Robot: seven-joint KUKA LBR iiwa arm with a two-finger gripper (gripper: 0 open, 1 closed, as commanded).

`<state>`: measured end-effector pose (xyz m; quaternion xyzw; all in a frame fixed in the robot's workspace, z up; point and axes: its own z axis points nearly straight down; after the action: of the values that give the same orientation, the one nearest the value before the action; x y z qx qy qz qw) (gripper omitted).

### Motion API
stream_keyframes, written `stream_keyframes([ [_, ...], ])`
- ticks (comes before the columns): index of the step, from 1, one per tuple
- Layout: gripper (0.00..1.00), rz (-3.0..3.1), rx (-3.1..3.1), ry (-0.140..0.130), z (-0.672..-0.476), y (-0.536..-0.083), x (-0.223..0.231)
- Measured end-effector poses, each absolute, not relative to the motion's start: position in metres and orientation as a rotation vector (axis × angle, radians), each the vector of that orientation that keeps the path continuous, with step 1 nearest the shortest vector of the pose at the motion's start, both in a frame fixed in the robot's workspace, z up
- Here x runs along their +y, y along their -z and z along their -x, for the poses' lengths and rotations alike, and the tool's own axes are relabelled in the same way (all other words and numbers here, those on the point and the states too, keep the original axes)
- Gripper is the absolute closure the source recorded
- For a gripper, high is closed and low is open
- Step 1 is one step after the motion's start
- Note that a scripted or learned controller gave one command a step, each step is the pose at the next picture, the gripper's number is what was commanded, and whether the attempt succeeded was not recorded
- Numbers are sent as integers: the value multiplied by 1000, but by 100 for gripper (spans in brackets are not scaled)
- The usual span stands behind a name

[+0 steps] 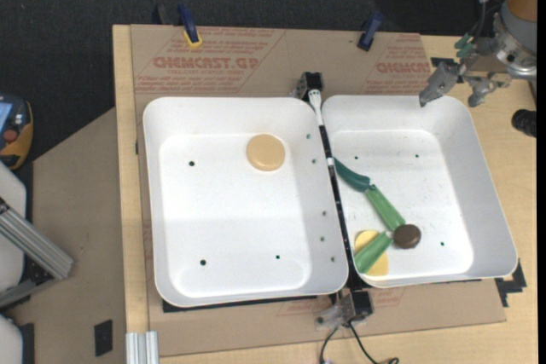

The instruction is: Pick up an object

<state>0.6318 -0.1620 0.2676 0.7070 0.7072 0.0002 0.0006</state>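
A tan round disc [266, 153] lies in the left bin [171, 209], toward its back right. In the right bin [478, 183] a green long-handled tool [375, 202] runs diagonally from the divider toward the front. A small brown round piece [406, 236] sits at its lower end. A yellow piece [373, 250] and a short green piece [370, 255] lie together near the front left corner. My gripper [452, 92] hangs over the right bin's back right rim, with two grey fingers spread apart and nothing between them.
Both bins rest on a cardboard sheet [281, 55] held by a blue clamp [189, 28] and another blue clamp [369, 30] at the back. A black clip [310, 86] joins the bins at the back, another clip [354, 304] at the front.
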Motion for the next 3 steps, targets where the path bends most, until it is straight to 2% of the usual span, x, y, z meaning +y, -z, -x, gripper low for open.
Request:
stream_keyframes([
  [1,100,-2216,2220,-3,-633,-279,-162],
  [2,100,-2227,2215,2,-551,-309,-192],
  [3,100,-2221,2207,-2,-482,-375,-228],
])
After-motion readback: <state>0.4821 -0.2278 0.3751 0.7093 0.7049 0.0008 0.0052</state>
